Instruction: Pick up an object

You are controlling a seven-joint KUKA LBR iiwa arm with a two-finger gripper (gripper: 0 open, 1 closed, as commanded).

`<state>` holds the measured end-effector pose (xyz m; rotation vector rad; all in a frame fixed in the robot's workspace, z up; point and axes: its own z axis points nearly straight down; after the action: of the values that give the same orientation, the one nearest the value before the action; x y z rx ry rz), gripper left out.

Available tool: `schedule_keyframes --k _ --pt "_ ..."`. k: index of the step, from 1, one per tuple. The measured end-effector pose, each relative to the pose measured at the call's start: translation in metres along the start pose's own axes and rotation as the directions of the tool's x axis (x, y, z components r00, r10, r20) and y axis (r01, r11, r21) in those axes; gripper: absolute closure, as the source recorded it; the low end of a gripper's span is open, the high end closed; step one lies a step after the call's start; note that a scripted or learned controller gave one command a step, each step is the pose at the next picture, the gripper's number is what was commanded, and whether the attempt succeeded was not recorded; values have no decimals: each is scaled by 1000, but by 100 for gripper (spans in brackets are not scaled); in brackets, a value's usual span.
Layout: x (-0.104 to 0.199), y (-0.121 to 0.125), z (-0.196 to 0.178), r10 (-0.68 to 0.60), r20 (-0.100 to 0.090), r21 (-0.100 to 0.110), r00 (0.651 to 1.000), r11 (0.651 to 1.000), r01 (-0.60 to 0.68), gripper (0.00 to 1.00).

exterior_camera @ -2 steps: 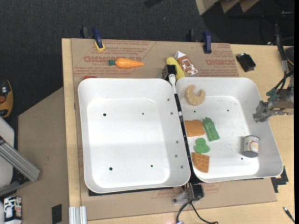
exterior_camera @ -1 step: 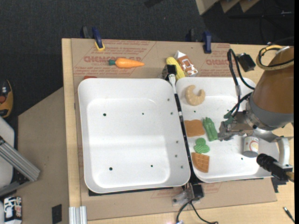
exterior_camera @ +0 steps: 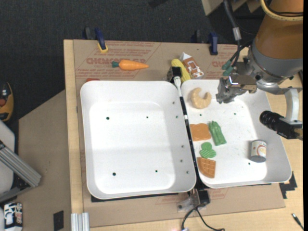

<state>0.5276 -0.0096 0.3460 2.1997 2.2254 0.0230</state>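
Red printed lettering runs across the cardboard sheet at the top of the frame, too faint to read with confidence. On it lie a carrot and a small brown-and-white packet, its label illegible. The gripper hangs over the upper part of the right bin, just right of a tan croissant; I cannot tell how its jaws stand. Lower right sits a small can, label blurred. The left bin fills the frame's centre-left.
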Motion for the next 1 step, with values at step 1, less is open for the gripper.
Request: schedule_keyframes --k 1 --pt "66 -6 -139 3 -2 1 1000 1000 -3 100"
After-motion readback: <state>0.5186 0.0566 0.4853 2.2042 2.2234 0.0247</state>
